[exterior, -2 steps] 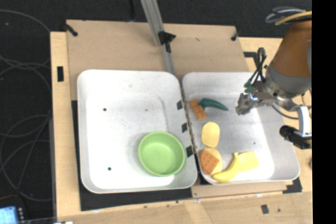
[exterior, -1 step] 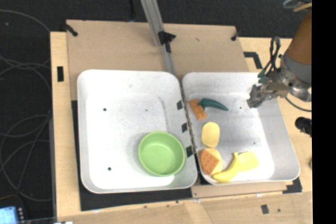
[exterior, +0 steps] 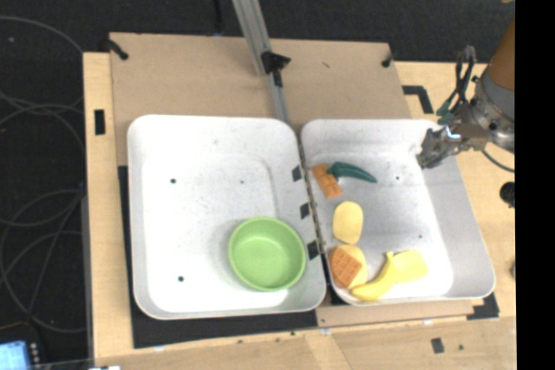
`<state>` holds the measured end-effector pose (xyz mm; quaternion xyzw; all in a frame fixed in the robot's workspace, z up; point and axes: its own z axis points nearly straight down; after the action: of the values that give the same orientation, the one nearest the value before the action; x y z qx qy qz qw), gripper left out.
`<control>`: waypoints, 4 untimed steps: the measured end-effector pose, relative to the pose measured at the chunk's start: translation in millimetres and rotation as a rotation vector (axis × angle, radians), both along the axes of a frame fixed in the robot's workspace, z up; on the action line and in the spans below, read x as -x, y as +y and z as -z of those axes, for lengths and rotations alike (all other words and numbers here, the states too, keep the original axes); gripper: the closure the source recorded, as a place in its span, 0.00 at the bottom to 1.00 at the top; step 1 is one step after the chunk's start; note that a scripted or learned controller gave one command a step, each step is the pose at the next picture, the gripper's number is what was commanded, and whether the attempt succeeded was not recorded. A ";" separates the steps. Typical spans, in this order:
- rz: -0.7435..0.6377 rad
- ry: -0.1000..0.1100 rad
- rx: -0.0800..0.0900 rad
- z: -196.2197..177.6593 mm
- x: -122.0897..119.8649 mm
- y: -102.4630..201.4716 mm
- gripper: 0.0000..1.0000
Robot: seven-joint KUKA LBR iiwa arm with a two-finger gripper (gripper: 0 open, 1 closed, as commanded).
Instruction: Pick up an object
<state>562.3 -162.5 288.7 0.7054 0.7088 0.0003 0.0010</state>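
Several small toy foods lie in the right bin: a dark green pepper, orange block, pale yellow lump, waffle and banana. The gripper hovers over that bin's upper right edge, grip state unclear.

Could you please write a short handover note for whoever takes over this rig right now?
Gripper: at the right bin's upper right rim, holding nothing that can be seen.
Right bin: dark green curved pepper, small orange block, pale yellow rounded piece, orange waffle-textured piece, yellow banana and yellow block along its left and lower side.
Left bin: round green bowl.
Done: nothing lifted.
Left: pick up one object.
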 end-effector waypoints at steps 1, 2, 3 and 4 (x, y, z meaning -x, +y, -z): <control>0.001 0.001 0.001 6.3 9.2 39.6 1.00; 0.000 0.001 0.001 20.7 20.8 86.9 1.00; -0.002 0.001 -0.001 28.1 18.0 144.6 1.00; -0.005 0.000 -0.003 22.8 23.8 201.6 1.00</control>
<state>538.5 39.1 265.9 0.7037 0.7105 0.0017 -0.0001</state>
